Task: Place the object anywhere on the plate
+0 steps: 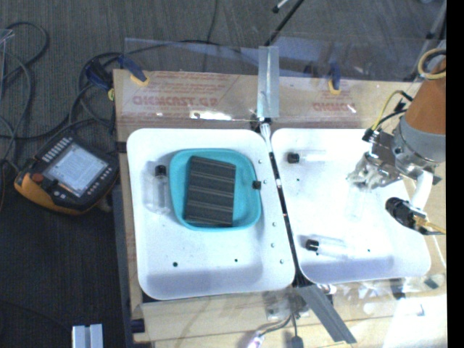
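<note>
Arm's in from three o'clock, gripper (365,177) hovering over the right bin (362,263), and whether that pincer is wide or narrow, I cannot tell. In the left bin (210,274), the teal plate (250,212) carries a dark ribbed block (210,191) at its centre. A clear black-capped tube (326,245) lies at six o'clock in the right bin.

Left white bin (152,267) taken as landmark. Right white bin (377,263) sits just beside it, touching along the shared edge. A handheld control pendant (67,174) with a lit screen lies on the dark floor (58,296), well apart from the left bin on its outer side. Black cables (18,46) trail on the floor beyond the pendant.
</note>
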`<state>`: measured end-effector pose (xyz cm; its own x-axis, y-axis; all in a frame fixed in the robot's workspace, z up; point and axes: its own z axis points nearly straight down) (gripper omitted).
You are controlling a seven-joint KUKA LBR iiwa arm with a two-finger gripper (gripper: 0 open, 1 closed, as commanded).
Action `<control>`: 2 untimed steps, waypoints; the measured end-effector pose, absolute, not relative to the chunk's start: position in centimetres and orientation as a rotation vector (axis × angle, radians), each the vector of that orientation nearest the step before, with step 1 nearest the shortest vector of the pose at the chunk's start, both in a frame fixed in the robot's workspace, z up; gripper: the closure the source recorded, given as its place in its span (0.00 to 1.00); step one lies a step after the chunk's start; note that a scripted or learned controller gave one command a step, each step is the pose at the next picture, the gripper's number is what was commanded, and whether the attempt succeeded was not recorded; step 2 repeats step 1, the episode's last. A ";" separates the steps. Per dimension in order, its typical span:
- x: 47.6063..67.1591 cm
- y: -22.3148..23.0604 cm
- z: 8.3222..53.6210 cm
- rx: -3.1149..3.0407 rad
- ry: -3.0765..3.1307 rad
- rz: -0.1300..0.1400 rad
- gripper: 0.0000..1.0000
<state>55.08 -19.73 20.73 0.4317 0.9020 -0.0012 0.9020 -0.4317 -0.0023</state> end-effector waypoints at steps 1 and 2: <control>55.1 -19.7 20.7 -2.657 -1.674 0.003 0.00; 55.1 -19.7 20.7 -2.657 -1.674 0.003 0.00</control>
